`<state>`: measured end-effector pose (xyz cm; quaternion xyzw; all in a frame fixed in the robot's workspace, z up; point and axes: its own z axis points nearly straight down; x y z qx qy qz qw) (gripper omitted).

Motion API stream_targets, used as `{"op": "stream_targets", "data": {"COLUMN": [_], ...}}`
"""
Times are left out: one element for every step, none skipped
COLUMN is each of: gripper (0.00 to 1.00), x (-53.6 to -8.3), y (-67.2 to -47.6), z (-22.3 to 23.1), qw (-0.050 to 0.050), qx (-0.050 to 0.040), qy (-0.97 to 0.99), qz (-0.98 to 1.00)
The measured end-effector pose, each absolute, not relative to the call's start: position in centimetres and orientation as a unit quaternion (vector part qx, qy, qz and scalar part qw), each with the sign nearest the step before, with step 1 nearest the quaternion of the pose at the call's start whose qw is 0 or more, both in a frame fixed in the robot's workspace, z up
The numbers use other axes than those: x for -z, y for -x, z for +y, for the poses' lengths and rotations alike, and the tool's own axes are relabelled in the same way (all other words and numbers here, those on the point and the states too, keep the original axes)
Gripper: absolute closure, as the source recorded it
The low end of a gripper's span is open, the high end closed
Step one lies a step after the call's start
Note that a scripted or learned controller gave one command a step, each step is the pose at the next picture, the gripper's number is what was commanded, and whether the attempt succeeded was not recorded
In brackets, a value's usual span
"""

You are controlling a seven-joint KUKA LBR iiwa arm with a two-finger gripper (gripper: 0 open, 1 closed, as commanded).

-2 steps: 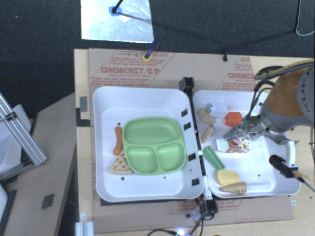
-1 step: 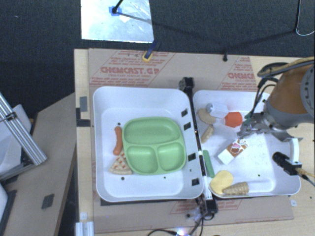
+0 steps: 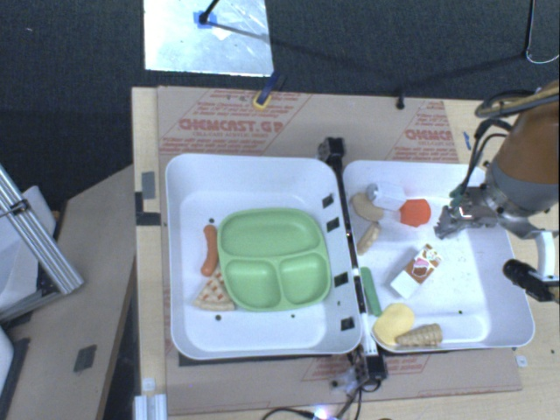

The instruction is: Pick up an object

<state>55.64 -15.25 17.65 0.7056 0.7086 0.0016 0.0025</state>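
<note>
Several toys crowd the right bin (image 3: 503, 322); the end effector (image 3: 452, 221), whose grip state I cannot tell, sits near the orange tomato (image 3: 416, 211) and could nudge it away against the neighbouring bread piece (image 3: 367, 206).

The two bins (image 3: 262, 169) are white. The left one holds a light green tray (image 3: 273, 259), an orange-red sausage (image 3: 210, 248) and a tan pizza slice (image 3: 214, 294) with red dots. In the right one lie a red-orange ball (image 3: 416, 211), a green stick (image 3: 370, 290) and a yellow lump (image 3: 394, 322).
</note>
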Motion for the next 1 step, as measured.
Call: {"op": "stream_targets", "data": {"gripper": [1.0], "x": [-22.77], "y": [-55.8], "z": [-15.28], "qw": [0.003], "qx": [-0.0017], "qy": [-0.705], "qz": [0.709]}}
